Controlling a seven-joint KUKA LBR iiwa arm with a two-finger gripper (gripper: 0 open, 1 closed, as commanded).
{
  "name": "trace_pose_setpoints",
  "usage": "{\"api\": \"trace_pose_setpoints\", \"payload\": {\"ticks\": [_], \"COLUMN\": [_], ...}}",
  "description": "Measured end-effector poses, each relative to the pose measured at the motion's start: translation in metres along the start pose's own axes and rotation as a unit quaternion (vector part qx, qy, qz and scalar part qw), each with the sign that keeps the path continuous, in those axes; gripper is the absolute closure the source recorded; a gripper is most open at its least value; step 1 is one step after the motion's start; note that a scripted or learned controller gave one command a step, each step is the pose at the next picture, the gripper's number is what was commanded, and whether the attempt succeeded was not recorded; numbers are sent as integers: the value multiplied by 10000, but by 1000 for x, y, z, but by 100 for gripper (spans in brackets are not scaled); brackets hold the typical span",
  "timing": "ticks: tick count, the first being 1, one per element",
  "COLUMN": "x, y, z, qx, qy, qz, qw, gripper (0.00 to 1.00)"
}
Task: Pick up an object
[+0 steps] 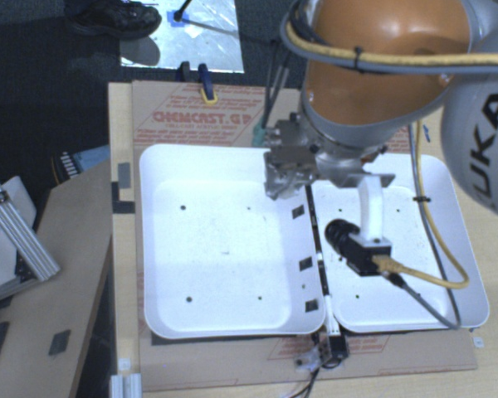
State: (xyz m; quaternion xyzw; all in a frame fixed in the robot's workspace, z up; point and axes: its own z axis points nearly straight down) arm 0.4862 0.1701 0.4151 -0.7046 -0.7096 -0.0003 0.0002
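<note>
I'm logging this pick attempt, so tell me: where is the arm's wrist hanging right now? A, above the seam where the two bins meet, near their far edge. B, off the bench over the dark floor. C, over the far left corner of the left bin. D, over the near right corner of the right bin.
A: the gripper sits over the divider between the left bin and the right bin, toward their far edge.

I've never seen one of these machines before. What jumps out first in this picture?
The big orange band of the grey robot arm looms at the top right, with a yellow cable looping down from it. Below it the gripper hangs over the seam between two shallow white bins, the left bin and the right bin. A small black camera-like unit juts from the arm above the right bin.
</note>
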Motion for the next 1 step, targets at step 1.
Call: {"api": "trace_pose_setpoints", "payload": {"ticks": [1], "x": [-1], "y": [1], "z": [-12], "qx": [-20], "qy": [3], "qz": [-15], "qw": [10000], "gripper": [100]}}
